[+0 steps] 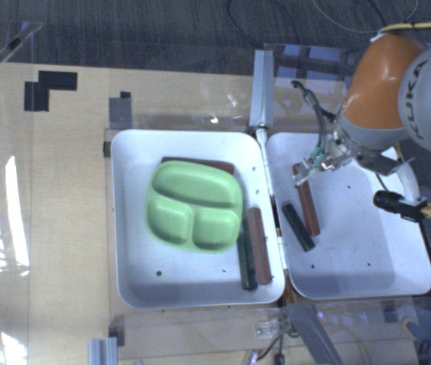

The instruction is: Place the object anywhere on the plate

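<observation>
Brown stick (pixel 307 210) lies in the right bin (pixel 367 272), over at that bin's nine o'clock side, running from about eleven o'clock down toward five, and a dark green stick (pixel 297 226) sits just beside it on its left. Up at the brown stick's top end, the gripper (pixel 315 162) is low over the bin, right at the tip, and whether it is released or clenched I cannot tell. Across in the left bin (pixel 135 280), the green plate (pixel 195 206) with its compartments sits centre, a brown strip (pixel 257 243) and a dark green strip (pixel 245 263) lying along its four o'clock edge.
</observation>
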Robot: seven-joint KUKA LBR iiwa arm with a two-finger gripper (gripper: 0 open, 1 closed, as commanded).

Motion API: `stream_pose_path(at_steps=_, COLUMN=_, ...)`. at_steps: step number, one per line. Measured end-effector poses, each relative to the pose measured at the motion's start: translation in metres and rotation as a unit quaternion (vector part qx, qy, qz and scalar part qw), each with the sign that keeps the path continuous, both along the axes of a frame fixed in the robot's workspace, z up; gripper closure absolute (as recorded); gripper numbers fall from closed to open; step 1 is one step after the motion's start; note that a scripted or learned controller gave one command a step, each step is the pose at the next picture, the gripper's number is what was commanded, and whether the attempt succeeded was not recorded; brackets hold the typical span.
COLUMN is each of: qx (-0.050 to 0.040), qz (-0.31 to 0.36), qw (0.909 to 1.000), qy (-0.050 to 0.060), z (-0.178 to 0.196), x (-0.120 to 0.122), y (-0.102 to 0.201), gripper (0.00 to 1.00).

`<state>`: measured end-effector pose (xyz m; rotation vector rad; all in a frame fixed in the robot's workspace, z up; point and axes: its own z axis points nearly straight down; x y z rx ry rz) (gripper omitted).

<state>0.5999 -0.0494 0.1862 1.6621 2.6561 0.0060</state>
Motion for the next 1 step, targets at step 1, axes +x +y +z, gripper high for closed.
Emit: stream_pose_path(at_steps=1, qx=0.0007, qz=0.007, qw=1.0000, qy=-0.001, z=0.0594, x=-0.0087, y=0.0572, gripper=1.00)
